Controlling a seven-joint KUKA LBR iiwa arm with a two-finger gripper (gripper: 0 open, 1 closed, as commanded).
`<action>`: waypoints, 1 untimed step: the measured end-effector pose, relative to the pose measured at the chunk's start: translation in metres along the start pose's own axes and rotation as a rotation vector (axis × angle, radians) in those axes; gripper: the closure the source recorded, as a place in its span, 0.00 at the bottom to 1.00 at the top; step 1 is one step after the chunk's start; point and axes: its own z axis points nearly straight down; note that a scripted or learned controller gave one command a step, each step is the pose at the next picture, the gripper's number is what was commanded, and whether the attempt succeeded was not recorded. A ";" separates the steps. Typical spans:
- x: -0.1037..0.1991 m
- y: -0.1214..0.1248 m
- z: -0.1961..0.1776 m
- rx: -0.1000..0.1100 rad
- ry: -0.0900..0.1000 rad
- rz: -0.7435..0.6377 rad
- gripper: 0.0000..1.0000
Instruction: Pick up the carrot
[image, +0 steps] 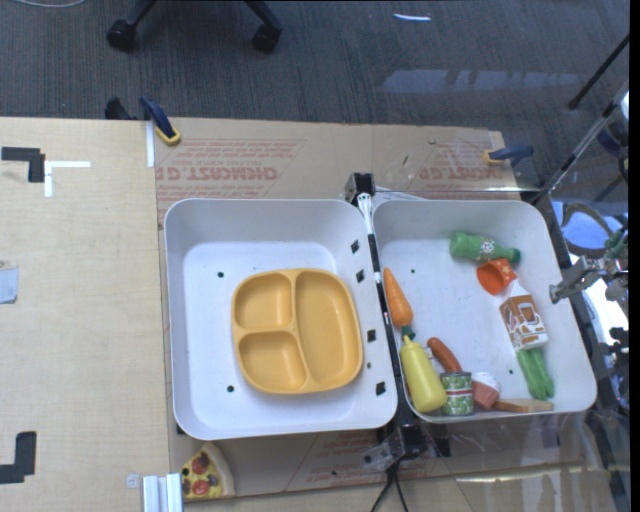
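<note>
- Step: pre-approach; no grasp has been started, judged from the layout.
- Carrot (397, 298) is seen in the right bin (455, 222), against its left wall, centre-right of the frame, lying roughly along the wall with the tip toward the top.
- Yellow bottle (421, 375) lies just below the carrot, near or touching its lower end; a red sausage (444, 354) is just to the right.
- Tool state: cannot be told from this frame; nothing is seen held.
- Left bin (190, 300) carries a yellow divided plate (297, 330).
- Next move: the tool must be brought over the carrot, lined across its narrow width, with the wall and bottle kept clear.
- Risk: wall proximity leaves little room for one finger.
</note>
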 end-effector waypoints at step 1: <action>0.067 0.028 -0.156 -0.004 -0.003 -0.241 0.00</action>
